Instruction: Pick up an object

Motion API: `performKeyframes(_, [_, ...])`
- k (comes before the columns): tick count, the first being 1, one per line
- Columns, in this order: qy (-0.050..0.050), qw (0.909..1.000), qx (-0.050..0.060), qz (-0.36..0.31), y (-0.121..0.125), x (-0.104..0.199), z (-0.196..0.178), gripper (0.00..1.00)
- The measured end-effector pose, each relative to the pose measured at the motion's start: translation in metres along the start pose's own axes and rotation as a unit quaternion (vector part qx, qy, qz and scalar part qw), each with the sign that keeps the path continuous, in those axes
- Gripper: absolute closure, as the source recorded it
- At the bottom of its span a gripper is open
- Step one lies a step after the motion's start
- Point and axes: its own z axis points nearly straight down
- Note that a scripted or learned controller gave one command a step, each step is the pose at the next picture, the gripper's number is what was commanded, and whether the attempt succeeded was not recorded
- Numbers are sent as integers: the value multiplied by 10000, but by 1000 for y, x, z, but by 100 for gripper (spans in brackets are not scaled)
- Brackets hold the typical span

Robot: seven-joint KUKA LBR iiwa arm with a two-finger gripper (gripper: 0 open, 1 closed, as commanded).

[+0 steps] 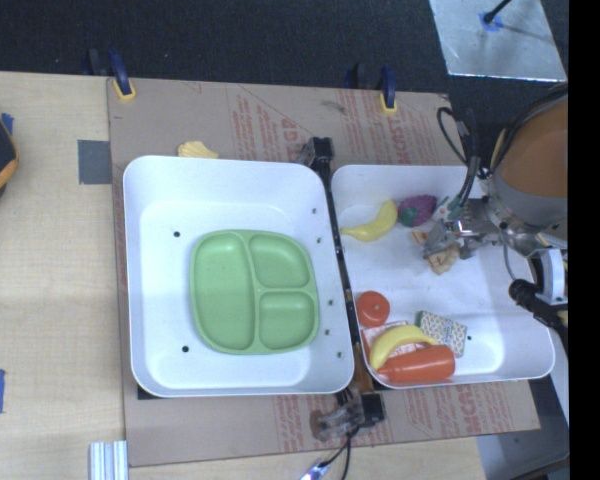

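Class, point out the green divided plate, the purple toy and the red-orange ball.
green divided plate (252, 290), camera view, centre ridge.
purple toy (416, 209), camera view, its middle.
red-orange ball (372, 308), camera view, its top.

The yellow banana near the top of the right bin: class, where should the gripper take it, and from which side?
Probably across the thick middle of the banana, from above. It lies flat on the right bin's floor, with bare floor on both long sides for the fingers.
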Motion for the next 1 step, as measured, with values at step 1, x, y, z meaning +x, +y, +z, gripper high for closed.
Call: performKeyframes(1, [3, 10000, -9, -14, 37, 76, -53, 100])
